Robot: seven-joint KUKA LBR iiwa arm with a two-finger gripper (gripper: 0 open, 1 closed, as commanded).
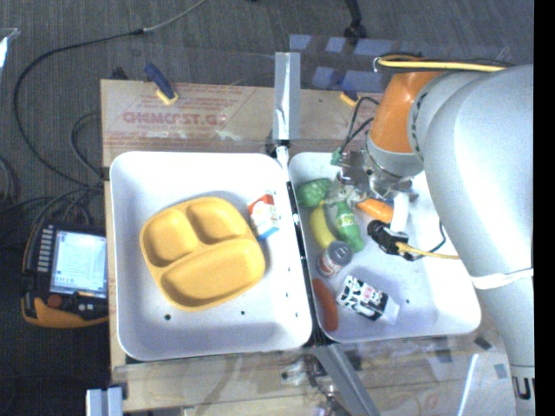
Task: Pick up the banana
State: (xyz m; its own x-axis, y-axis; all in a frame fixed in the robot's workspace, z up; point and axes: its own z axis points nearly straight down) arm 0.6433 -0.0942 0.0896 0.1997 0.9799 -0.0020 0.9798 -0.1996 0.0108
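Note:
The banana (pixel 322 227) is yellow and lies lengthwise near the left wall of the right bin (pixel 442 315). A green leafy item (pixel 313 191) lies behind it and a green bottle-like item (pixel 348 221) lies along its right side. The gripper (pixel 349 180) hangs under the orange-banded wrist (pixel 395 133), low over the back of the right bin. It sits just behind and to the right of the banana's far end, with nothing visibly held.
In the right bin lie an orange carrot (pixel 375 208), a small grey-capped container (pixel 335 256), a black-and-white box (pixel 365 297) and a reddish sausage (pixel 325 307). The left bin (pixel 139 319) holds a yellow divided plate (pixel 204 251) and a small red-white packet (pixel 264 214). The arm's bulk covers the right side.

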